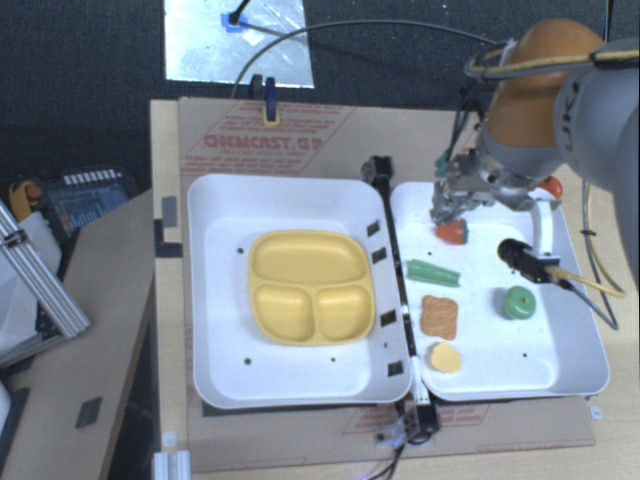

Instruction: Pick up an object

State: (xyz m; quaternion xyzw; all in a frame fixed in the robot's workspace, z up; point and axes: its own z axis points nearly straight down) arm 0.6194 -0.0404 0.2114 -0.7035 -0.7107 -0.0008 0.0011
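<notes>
My gripper (449,211) hangs low over the back left part of the right bin (575,368), right above a small red piece (453,232) that it seems to touch or nearly touch. In the same bin lie a green stick-shaped piece (433,272), a brown flat piece (439,315), a yellow round piece (445,358) and a green round piece (518,303). Part of another red-orange piece (549,183) peeks out behind the wrist.
The left bin (215,268) holds a yellow divided plate (305,286). A black divider (392,268) runs between the bins. The arm's grey and orange body (545,78) covers the right bin's back right corner.
</notes>
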